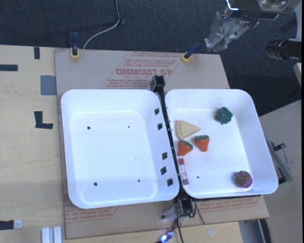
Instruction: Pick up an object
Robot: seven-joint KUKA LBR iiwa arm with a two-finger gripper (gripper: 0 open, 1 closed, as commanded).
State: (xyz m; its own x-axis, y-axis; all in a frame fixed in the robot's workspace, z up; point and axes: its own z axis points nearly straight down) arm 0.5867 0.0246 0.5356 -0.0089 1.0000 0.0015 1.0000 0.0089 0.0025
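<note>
Closest to the lens, the shallow white plastic right bin point(253, 135) holds the candidates: a pale yellow wedge point(185, 129), a dark green lump point(223, 115), two small orange-red carrot-looking toys point(194, 145) and a purplish ball point(242, 178). Nothing's picked yet; the two-finger gripper point(222, 38) hangs way up past the bins over dark carpet, and honestly it's too blurry to tell its jaws' state. Bins sit on brown cardboard point(137, 70) over a wooden bench point(20, 156).
</note>
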